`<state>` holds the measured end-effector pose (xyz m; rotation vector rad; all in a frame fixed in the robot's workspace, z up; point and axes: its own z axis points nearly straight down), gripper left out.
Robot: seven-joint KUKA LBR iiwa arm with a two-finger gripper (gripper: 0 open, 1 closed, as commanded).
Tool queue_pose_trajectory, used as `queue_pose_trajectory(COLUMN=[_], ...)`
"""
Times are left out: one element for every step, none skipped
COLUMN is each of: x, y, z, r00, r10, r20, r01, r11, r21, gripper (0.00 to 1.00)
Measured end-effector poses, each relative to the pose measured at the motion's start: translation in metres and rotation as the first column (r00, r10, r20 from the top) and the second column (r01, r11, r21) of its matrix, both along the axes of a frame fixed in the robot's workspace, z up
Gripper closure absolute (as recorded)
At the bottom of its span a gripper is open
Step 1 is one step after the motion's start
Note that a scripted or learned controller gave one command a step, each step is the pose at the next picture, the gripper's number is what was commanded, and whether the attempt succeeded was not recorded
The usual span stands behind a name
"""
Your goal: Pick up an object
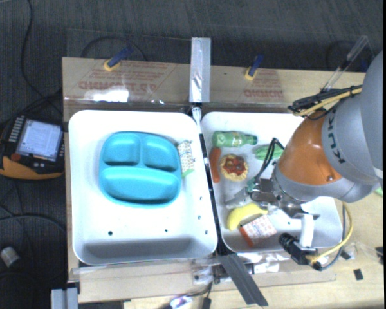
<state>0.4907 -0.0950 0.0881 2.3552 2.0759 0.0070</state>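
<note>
1. The likely target is the lemon [239, 215], a small yellow piece lying in the right bin [331, 227], just below and left of the hand [268, 197]. It looks like hollow toy plastic: light, stiff, smooth and rounded, so I judge it apt to squirt out of a pinch unless it is taken across its narrow middle.

2. Touching the lemon on its lower right is a carton [257, 228], white and red. It seems light and boxy; its flat sides would give a surer hold than the lemon's curve, but the two lie so close that fingers may nudge one while closing on the other.

3. Above the hand lies a round pizza piece [235, 167], flat and low, probably hard to get under. A carrot [215, 165] lies just left of it along the bin wall, and a green bottle [233, 138] lies on its side farther up. Something green [265, 152] peeps out by the orange band.

4. The hand is down low in the bin, largely masked by the wrist. I cannot tell how wide it is set, nor whether it has anything in it.

5. Well left of the hand, the other bin [90, 234] carries a blue tray [141, 168] with a small speckled item [186, 155] at its right edge.

6. Both bins rest on the surface [367, 262].
</note>
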Motion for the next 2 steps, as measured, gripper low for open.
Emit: queue_pose_trajectory(x=[0.064,0.098], y=[-0.013,-0.004], z=[0.0,0.0], r00=[0.995,0.994], r10=[0.096,0.108], r20=[0.002,0.0], r01=[-0.096,-0.108], r11=[0.995,0.994], r21=[-0.002,-0.005], gripper=[0.0,0.0])
